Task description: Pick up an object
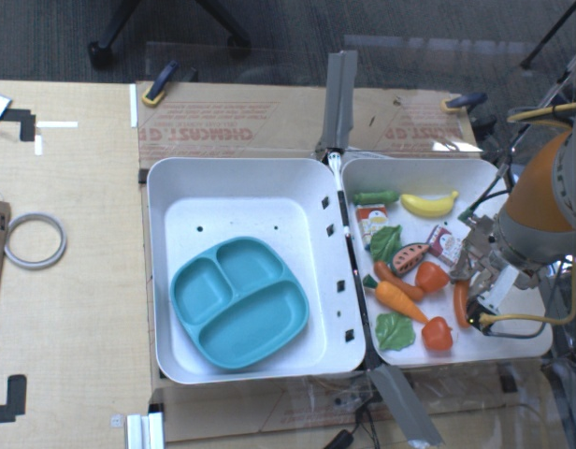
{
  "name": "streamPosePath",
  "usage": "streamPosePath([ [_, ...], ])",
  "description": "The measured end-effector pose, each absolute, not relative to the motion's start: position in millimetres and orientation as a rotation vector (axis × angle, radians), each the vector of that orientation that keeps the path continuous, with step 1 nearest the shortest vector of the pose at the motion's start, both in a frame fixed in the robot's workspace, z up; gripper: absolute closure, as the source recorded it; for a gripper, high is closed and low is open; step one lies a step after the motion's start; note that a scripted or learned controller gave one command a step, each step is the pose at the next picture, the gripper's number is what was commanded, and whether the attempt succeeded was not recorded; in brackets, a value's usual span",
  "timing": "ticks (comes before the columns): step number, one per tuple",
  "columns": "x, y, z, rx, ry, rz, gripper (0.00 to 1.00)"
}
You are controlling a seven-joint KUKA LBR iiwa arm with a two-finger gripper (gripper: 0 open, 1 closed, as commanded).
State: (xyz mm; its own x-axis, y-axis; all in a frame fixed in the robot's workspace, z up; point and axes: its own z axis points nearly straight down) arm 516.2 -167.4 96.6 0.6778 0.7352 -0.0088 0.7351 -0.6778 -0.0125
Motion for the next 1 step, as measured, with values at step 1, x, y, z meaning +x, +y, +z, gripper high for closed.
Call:
streamPosePath([
  [1,544.6,-112.3,240.2,-2.897,-1.212,0.012,1.0],
])
